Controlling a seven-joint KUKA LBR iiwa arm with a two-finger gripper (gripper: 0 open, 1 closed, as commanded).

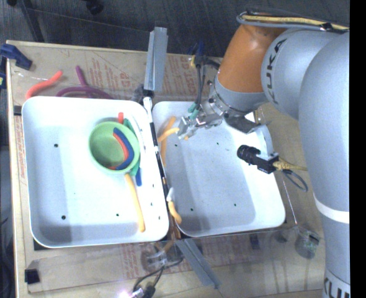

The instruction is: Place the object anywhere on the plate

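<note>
Two white bins sit side by side on the bench (77,67); the gripper (189,124) hovers at the right bin's (232,191) far-left corner, finger state unclear, green plate (111,146) left.

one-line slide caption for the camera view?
KUKA arm's gripper hovers at the right bin's top-left corner; green plate sits in the left bin.

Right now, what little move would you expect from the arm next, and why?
Probably a short shift toward the left bin, though that is a guess. The pincer sits at the upper left corner of the right bin, beside an orange object by the divide, while the green plate lies in the left bin, so the goal is that way.
</note>
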